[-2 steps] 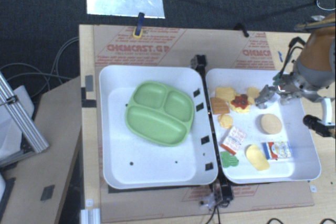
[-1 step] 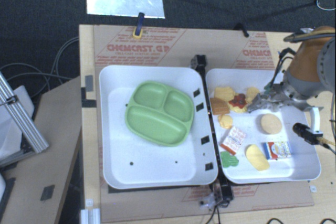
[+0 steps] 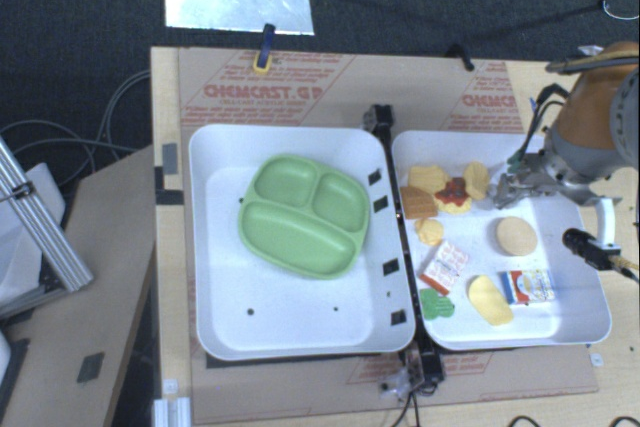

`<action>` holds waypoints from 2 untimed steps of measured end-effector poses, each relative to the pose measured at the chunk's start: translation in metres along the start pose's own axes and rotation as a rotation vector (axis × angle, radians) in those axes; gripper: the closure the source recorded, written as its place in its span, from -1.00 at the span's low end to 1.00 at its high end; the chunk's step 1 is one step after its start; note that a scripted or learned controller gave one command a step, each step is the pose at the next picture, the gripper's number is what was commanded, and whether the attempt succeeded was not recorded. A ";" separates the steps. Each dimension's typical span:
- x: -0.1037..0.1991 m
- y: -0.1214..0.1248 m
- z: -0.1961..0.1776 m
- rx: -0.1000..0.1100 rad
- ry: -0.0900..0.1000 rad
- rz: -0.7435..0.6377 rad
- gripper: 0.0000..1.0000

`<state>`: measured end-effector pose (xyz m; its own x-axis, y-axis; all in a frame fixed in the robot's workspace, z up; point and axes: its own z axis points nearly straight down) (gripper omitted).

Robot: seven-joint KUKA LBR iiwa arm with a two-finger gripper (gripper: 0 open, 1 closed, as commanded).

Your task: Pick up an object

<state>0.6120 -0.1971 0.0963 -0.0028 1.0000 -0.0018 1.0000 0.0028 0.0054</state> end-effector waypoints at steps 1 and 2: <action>-0.001 0.012 -0.052 -0.002 0.000 -0.002 1.00; 0.002 0.015 -0.096 -0.001 0.000 -0.003 1.00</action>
<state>0.6267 -0.1951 0.1926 -0.0059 1.0000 -0.0017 1.0000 0.0059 0.0065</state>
